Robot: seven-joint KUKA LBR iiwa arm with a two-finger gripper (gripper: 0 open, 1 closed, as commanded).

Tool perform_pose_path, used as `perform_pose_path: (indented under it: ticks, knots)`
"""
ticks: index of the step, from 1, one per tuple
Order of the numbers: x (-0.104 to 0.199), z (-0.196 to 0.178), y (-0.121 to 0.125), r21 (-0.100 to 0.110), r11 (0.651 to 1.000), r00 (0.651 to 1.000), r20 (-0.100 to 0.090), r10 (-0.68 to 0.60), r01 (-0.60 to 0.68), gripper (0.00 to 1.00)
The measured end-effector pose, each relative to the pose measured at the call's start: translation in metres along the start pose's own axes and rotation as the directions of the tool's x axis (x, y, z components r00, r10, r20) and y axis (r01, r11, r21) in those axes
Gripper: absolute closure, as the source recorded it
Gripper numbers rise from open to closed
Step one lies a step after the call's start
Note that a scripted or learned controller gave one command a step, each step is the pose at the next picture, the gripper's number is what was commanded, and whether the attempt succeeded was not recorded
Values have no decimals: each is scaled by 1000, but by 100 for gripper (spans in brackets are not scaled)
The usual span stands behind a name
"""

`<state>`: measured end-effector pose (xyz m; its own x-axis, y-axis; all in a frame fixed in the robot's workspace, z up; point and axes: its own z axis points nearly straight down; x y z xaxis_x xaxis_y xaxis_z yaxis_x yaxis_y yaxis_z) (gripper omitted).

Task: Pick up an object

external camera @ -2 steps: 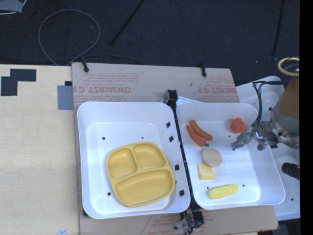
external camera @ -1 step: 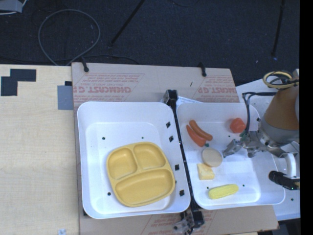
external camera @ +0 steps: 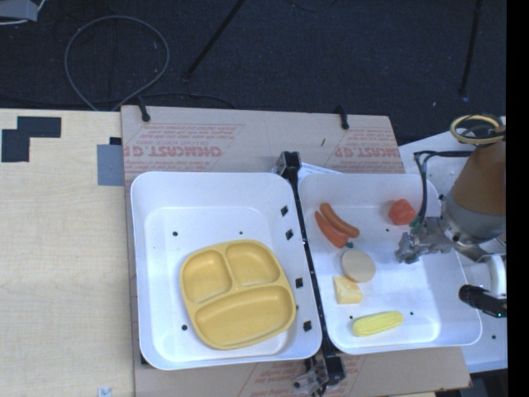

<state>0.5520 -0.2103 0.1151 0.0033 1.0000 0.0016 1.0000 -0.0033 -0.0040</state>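
The right bin [external camera: 446, 325] holds a pair of orange-red hot dogs [external camera: 335, 223], a red tomato-like piece [external camera: 402, 212], a round beige bun [external camera: 358, 265], a yellow cheese wedge [external camera: 348, 289] and a yellow corn cob [external camera: 377, 322]. My gripper [external camera: 407, 250] hangs low inside this bin near its right side, below the red piece and to the right of the bun. It touches none of them that I can see. The fingers are small and dark against the bin.
The left bin [external camera: 157, 222] carries a yellow divided plate [external camera: 237, 292]. A black divider [external camera: 299, 246] runs between the bins. The arm's grey and orange body [external camera: 483, 190] reaches in over the right rim. Cardboard lies beneath both bins.
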Motion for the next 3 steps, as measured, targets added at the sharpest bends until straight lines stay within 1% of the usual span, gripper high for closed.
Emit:
perform_pose_path:
  ticks: [1,2,3]
  knots:
    - [1,-44,5,-6,1000,1000,2,-5,5,100]
    - [7,-88,4,-6,1000,1000,2,-5,6,100]
    - [7,-152,7,-9,1000,1000,4,-6,6,100]
